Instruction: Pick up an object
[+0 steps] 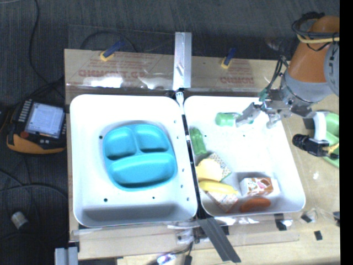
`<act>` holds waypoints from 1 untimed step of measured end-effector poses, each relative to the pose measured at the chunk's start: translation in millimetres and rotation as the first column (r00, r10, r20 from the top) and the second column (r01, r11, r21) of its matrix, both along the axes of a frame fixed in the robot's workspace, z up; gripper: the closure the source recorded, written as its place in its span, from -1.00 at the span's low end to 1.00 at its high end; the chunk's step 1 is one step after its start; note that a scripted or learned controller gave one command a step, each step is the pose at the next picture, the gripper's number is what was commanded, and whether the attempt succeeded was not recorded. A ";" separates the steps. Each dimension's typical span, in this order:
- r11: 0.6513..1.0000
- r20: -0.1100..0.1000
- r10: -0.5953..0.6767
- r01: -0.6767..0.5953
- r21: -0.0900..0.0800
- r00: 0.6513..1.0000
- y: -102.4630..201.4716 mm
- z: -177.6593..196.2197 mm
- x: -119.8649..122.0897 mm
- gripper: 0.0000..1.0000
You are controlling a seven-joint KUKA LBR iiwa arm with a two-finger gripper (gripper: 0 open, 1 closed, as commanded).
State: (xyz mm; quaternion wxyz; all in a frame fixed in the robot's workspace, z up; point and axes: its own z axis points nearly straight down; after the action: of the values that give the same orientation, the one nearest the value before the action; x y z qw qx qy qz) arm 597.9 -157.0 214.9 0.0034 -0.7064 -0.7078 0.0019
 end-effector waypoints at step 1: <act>1.000 0.000 0.000 0.000 0.000 1.000 0.0 0.0 0.0 -1.00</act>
State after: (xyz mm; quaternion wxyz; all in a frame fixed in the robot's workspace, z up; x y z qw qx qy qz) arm 597.9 -156.9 214.9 0.0034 -0.7064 -0.7078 0.0019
